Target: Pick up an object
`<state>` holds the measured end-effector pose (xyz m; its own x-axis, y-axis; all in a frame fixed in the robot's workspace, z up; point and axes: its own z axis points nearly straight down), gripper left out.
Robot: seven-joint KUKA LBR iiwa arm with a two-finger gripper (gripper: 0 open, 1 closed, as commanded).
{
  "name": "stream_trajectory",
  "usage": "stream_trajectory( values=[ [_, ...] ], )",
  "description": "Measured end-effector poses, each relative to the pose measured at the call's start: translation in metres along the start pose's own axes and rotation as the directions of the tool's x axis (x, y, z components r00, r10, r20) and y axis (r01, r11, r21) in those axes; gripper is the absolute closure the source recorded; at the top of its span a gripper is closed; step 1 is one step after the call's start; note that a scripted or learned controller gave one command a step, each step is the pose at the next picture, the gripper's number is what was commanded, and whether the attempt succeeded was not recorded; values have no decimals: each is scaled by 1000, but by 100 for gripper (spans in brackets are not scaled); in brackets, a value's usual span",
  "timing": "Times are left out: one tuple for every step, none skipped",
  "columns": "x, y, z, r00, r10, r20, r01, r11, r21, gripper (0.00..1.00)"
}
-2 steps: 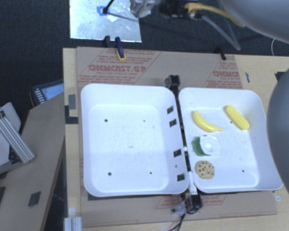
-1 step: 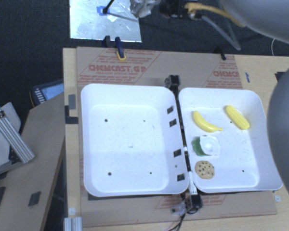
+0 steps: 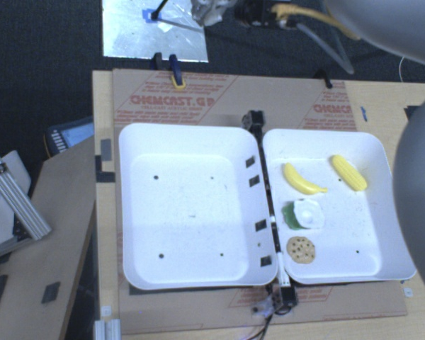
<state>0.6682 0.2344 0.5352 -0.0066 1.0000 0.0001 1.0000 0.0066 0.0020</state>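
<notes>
Dark carpet [image 3: 42,55], wooden bench [image 3: 57,225] (cardboard-topped)

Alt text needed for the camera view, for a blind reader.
Two white bins sit side by side; the right bin holds a banana, a corn cob, a cookie and a green-and-white item. The grey arm looms at the top right.

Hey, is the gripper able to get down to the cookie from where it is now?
Probably yes. The cookie lies flat in the right bin, apart from the white and green piece beside it, with nothing over it. The gripper hangs far beyond the bins.
</notes>
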Motion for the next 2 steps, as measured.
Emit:
stream_trajectory(
  values=[
    [0,0,0,1000,0,0,0,1000,0,100],
    [0,0,0,1000,0,0,0,1000,0,100]
  ],
)
